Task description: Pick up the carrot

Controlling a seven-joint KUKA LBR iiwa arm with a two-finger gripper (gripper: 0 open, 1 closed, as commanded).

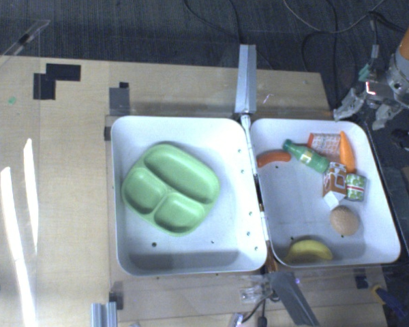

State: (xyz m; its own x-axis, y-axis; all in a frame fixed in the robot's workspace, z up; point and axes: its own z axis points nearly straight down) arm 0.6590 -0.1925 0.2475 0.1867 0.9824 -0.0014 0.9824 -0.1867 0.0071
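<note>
- Camera view from above, at a slant: desk carrying two shallow white bins side by side, the left bin holding a green divided plate.
- Gripper hangs at the far right corner, outside the rim of the right bin; whether it is open or closed cannot be told, and nothing shows in its grasp.
- Carrot lies near the right bin's back right corner, close to the gripper.
- Carrot is small, orange and tapered, lying roughly lengthwise toward the camera, touching an orange packet on its left.
- Green bottle lies just left of those; a small carton sits just below the carrot.
- Orange-red sausage-like item, a brown round item and a banana lie further off.
- Good approach, as a judgement: descend straight over the carrot's middle, closing across its narrow width, clear of the packet and carton.
</note>
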